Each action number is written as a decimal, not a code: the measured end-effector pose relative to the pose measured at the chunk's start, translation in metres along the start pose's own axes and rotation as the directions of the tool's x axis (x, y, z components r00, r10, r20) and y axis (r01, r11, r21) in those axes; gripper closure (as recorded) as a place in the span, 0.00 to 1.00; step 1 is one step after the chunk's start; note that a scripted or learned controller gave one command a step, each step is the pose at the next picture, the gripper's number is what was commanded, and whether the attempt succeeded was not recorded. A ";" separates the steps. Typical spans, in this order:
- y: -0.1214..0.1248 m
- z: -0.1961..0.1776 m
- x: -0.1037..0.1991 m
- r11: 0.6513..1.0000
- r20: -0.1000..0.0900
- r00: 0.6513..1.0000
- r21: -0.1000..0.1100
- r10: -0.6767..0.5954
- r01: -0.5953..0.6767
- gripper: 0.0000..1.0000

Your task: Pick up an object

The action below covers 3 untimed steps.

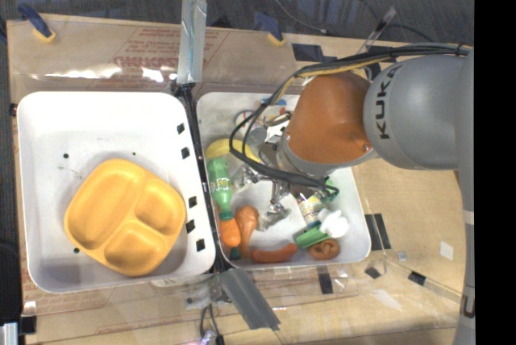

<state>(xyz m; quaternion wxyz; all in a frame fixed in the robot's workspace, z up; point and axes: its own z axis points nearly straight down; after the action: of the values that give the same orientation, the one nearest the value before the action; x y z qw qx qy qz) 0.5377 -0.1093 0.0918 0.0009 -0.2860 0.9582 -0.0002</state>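
Orange-banded, the arm (379, 122) hangs low over the right bin (355, 182), placing its gripper (278, 202) just above the cluttered toy food: a carrot (230, 230), a sausage (272, 254), a green bottle (220, 184). Whether it is clamped on anything cannot be told. A yellow divided plate (125, 214) lies in the left bin (48, 126), well apart.

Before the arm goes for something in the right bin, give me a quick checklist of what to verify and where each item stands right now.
1. Gripper is over the right bin, low among the items: ok.
2. Something is held between the fingers: cannot tell, the wrist and cables hide them.
3. Items near the gripper are within reach, such as the green bottle, the carrot and the sausage: ok.
4. Free room around one target: not ok, the items lie crowded together along the bin's left and lower sides.
5. Yellow tray sits in the left bin, out of the way: ok.
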 end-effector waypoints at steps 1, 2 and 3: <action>-0.015 -0.001 -0.043 0.984 -0.001 0.984 0.008 0.180 -0.180 0.00; -0.027 -0.005 -0.050 0.993 0.003 0.993 0.015 -0.115 0.115 0.00; -0.020 0.001 -0.031 1.000 -0.003 1.000 -0.002 -0.008 0.008 0.00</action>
<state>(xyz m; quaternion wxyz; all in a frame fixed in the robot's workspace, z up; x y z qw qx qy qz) 0.5747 -0.1086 0.0911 -0.0007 -0.2899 0.9571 0.0005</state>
